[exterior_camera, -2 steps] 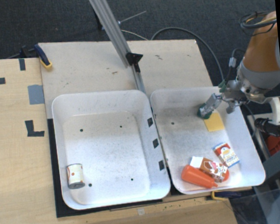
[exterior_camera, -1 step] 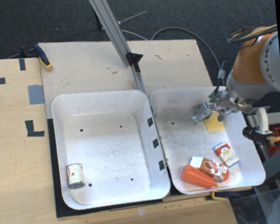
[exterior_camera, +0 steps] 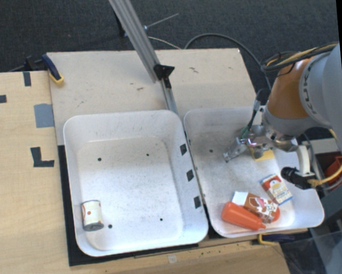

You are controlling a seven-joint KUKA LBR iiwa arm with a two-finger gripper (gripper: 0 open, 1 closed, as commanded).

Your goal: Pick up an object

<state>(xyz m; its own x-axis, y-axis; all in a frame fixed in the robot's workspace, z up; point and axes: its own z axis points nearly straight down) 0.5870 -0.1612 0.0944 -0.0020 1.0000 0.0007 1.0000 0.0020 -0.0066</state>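
So the arm reaches in from the right, bent down over the right bin, with the pincer low in the upper middle of that bin, about at floor level. There's a small yellow thing just beside it on the right. Honestly can't tell if the pincer is spread or pressed together from here, the tip is a tangle of metal bits, and I don't see anything clearly caught in it.

Pickable stuff sits in the near corner of the same bin: an orange carrot-shaped toy, a red and white packet touching it, and a small carton just beside those. A little can lies alone in the left bin, well apart from the arm.

My take on doing this well: go for the yellow piece right by the pincer, or swing toward the near corner and take the carton, since it's the least crowded. Come straight down, centred, and check something's really pinched before lifting. The carrot and packet being jammed together looks like a recipe for a miss.
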